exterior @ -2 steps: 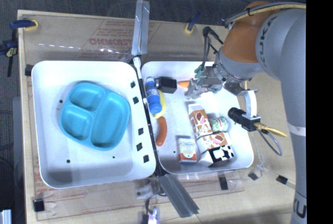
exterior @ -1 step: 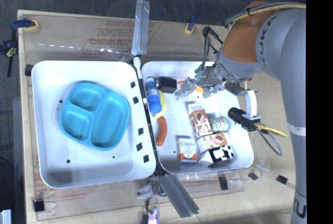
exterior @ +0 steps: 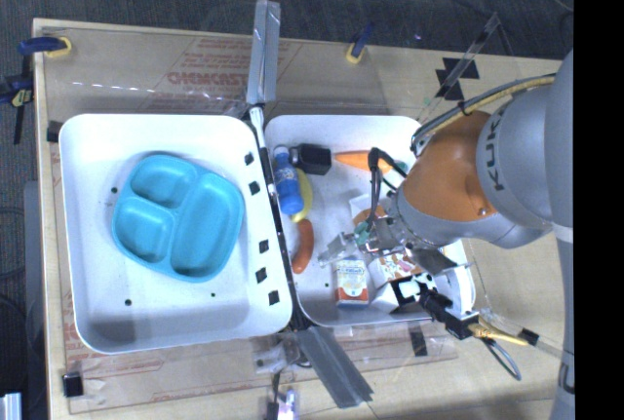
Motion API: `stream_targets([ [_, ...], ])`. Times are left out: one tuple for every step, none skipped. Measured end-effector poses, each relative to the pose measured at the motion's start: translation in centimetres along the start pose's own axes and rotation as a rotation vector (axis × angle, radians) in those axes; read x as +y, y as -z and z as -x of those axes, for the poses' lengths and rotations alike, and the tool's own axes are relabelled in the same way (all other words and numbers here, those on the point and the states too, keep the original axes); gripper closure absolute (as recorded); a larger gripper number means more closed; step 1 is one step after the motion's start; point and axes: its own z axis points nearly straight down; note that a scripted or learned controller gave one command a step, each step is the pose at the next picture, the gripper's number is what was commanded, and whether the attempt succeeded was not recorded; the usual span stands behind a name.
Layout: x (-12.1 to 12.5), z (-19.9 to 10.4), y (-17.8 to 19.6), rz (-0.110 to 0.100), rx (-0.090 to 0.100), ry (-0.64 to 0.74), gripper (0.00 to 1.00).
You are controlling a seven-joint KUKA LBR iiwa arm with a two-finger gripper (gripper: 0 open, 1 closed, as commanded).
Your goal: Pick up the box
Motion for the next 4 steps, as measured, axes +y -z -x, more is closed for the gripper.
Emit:
stream_targets([
  [-1.0,-1.5,-1.6,0.0,0.001,0.141,0.0],
  [0.8,1.5,-1.6,0.0,0.0,0.155,0.0],
  [0.8,1.5,-0.6,-0.001,-0.001,0.159,1.0],
  [1.5,2.8,14.2,0.002,-0.003,0.614,1.0],
])
